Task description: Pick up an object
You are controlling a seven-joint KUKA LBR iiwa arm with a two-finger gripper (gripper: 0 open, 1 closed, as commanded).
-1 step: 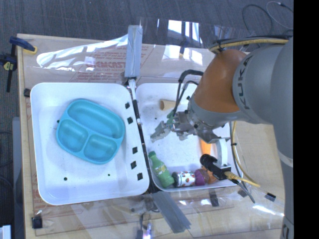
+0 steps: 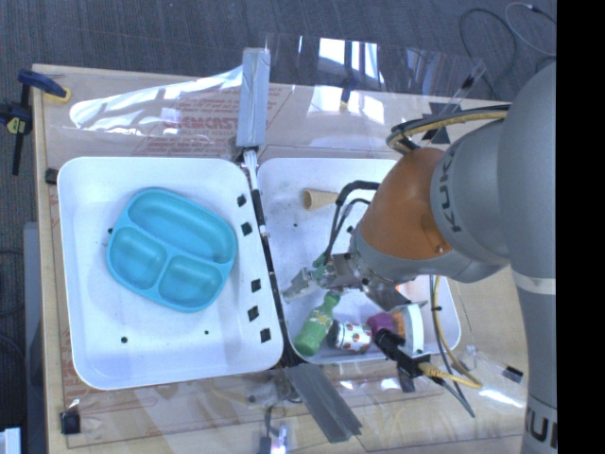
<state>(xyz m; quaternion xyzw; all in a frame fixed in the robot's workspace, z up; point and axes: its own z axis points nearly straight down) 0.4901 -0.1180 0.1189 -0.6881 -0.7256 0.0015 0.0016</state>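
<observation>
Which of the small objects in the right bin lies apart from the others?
The tan cork-like piece near the bin's far wall; the others cluster at its near edge.

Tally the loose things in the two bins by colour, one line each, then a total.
Blue: 1, the tray in the left bin
Green: 1, the bottle in the right bin
Tan: 1, the cork
Red and white: 1, the can
Purple: 1, the purple piece
Total: 5; the arm may hide more.

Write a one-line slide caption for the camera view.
KUKA arm reaches into right bin above green bottle; blue tray in left bin.
</observation>
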